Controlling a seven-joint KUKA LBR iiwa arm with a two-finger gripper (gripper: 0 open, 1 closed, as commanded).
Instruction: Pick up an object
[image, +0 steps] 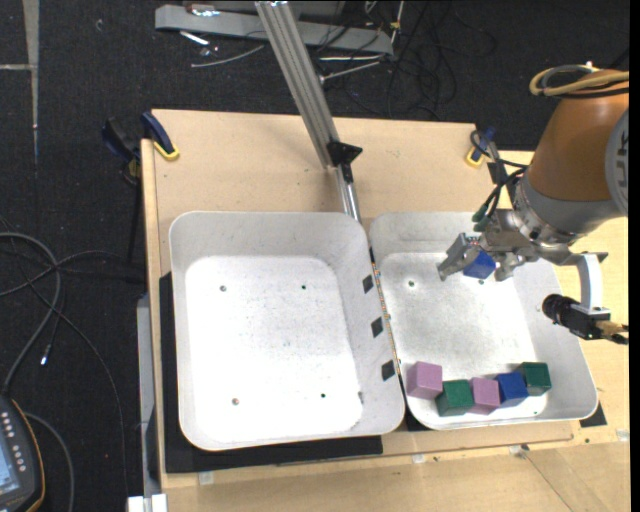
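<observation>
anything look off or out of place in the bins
Nothing is spilled or damaged. The gripper holds a blue block between its fingers above the right bin; the other five blocks crowd its near edge.

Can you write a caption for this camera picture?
Gripper holds a blue block above the right bin.

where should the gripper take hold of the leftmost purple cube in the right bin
Probably from straight above, closing on the two free side faces of the leftmost purple cube. Its left and far sides face bare floor of the right white bin, while a dark green cube crowds its near-right corner. The flat parallel faces suit a two-finger pinch; the gripper hangs near the bin's far end.
</observation>
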